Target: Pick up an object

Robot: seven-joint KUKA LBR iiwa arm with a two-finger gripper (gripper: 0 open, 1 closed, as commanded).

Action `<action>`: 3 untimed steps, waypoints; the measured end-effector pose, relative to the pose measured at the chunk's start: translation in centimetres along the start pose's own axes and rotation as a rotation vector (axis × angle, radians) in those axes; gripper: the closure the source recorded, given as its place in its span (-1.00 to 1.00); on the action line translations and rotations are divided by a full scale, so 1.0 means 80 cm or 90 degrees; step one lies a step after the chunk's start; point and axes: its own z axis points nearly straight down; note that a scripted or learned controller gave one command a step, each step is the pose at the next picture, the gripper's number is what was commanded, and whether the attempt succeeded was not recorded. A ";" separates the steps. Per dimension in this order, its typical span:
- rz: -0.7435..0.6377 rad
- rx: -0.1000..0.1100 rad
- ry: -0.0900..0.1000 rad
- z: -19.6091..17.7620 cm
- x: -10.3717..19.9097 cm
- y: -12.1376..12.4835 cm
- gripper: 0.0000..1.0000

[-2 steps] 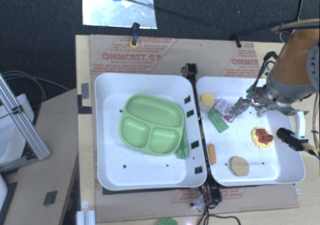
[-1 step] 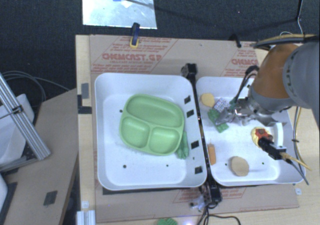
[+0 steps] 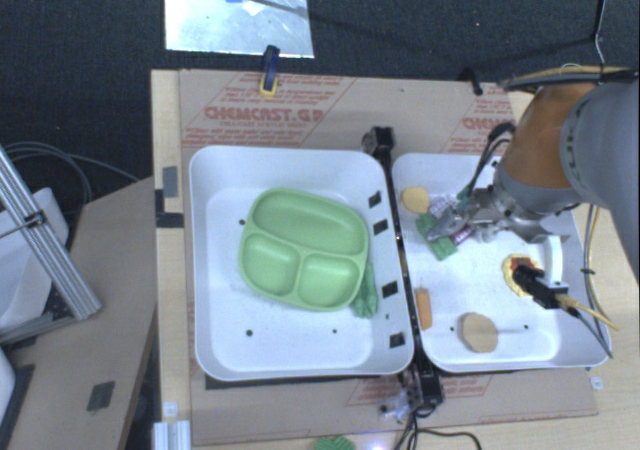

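Sitting on cardboard bench (image 3: 300,103), dark carpet (image 3: 80,38) behind; claw (image 3: 455,228) state unclear.

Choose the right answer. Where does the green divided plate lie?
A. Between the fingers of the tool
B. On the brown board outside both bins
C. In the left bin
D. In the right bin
C: the green divided plate rests flat on the floor of the left bin, while the tool works over the right bin.
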 end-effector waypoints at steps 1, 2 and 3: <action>0.004 0.001 -0.002 -0.054 -0.037 -0.013 -1.00; 0.000 0.001 0.000 -0.061 0.001 0.010 -1.00; 0.002 0.004 0.000 0.007 0.012 -0.003 -1.00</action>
